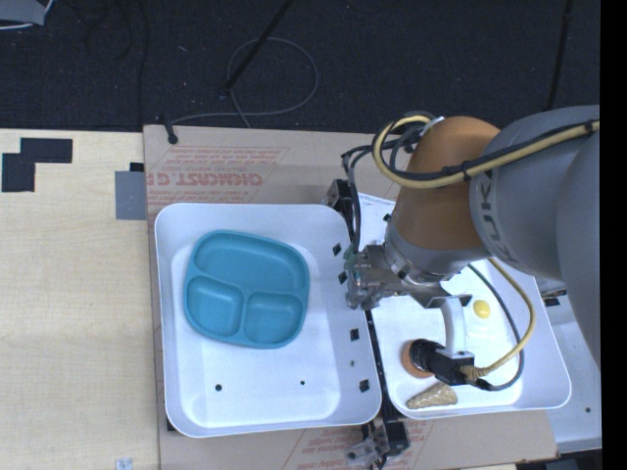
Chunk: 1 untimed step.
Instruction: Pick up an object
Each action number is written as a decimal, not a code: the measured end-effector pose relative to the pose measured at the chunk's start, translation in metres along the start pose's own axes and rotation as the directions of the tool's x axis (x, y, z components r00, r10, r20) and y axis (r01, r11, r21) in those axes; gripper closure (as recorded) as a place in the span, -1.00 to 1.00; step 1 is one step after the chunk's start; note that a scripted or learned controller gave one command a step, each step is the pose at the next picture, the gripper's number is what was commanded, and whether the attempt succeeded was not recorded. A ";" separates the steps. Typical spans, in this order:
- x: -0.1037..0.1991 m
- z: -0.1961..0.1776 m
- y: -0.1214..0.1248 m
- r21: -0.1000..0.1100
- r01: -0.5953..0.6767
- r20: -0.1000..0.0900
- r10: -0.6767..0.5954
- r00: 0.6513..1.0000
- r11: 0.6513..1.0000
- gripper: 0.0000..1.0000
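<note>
Camera view: gripper [364, 284] at right bin's [544, 370] left edge, grip state unreadable; tan wedge [432, 397] sits lower right of it, long axis roughly left-right.

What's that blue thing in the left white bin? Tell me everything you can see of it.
It is a teal-blue divided plate with rounded corners, and it looks like smooth plastic. A raised rim encloses three compartments: a wide one on the far side and two smaller ones side by side nearer the camera. It lies flat, right way up and slightly askew, in the far part of the left bin. Only the bin floor touches it.
</note>
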<state>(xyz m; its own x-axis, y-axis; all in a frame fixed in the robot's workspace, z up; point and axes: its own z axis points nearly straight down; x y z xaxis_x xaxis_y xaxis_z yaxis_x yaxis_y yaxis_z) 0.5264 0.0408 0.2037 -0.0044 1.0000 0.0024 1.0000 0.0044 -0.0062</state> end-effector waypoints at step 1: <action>0.053 0.001 -0.019 0.001 0.000 0.001 0.000 1.000 1.000 1.00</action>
